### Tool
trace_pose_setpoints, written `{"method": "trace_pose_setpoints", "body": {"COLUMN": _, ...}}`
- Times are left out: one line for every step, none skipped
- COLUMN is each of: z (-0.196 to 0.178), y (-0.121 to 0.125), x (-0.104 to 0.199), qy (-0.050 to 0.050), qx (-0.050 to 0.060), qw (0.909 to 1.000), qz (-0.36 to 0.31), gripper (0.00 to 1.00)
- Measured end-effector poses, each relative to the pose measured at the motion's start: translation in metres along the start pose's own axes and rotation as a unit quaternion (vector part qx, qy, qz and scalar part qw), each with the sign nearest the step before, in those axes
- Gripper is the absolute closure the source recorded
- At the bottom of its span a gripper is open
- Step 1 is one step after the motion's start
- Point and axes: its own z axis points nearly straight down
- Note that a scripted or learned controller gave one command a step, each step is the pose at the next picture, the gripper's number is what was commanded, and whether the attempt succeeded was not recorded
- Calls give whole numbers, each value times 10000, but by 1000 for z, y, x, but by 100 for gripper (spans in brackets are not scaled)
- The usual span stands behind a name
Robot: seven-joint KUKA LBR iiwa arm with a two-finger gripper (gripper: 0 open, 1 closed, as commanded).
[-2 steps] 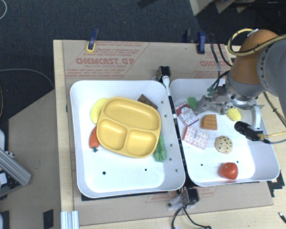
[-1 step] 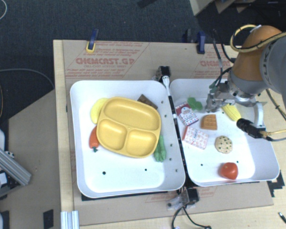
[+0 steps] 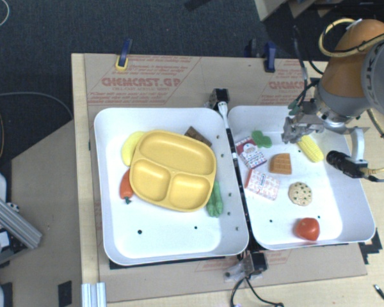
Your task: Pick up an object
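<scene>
A: Listing right bin (image 3: 355, 216) contents, nearest first. Item one: tomato (image 3: 307, 228), red, round, near the front wall. Handling?

B: Likely a light hollow plastic toy, smooth and apt to roll; take it across the widest part.

A: Item two: cookie (image 3: 300, 193), flat disc, speckled, just behind the tomato.

B: Stiff and thin; low profile makes it awkward. Pinch across the rim if at all.

A: Item three: printed packet (image 3: 263, 185), lying flat beside the divider. Item four: orange block (image 3: 281, 164), squarish.

B: Packet probably limp and slippery, poor choice. Block looks rigid with flat sides, the easiest hold of the lot.

A: Item five: corn cob (image 3: 310, 148), yellow, lying at a slant. Item six: green piece (image 3: 262, 139), small; a second red-and-white packet (image 3: 248, 151) next to it.

B: Corn is the likely pick: light, stiff, ridged, so less slippery. Close across its short axis at mid-length.

A: Gripper (image 3: 293, 132)?

B: Low over the far part of the bin, just beside the corn's upper end. Nothing visible between the fingers; they appear slightly parted, though the view is too small to be certain.
</scene>
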Motion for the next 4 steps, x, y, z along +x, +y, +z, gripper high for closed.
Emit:
{"method": "trace_pose_setpoints", "body": {"z": -62, "y": -4, "x": -4, "qy": -5, "qx": -14, "qw": 10000, "qz": 5, "gripper": 100}}
{"method": "trace_pose_setpoints", "body": {"z": -86, "y": -3, "x": -4, "qy": -2, "qx": -7, "qw": 10000, "qz": -1, "gripper": 100}}
{"method": "trace_pose_setpoints", "body": {"z": -76, "y": 15, "x": 51, "qy": 7, "qx": 3, "qw": 10000, "qz": -24, "gripper": 100}}
{"method": "trace_pose_setpoints", "body": {"z": -76, "y": 30, "x": 95, "qy": 9, "qx": 1, "qw": 10000, "qz": -24, "gripper": 100}}
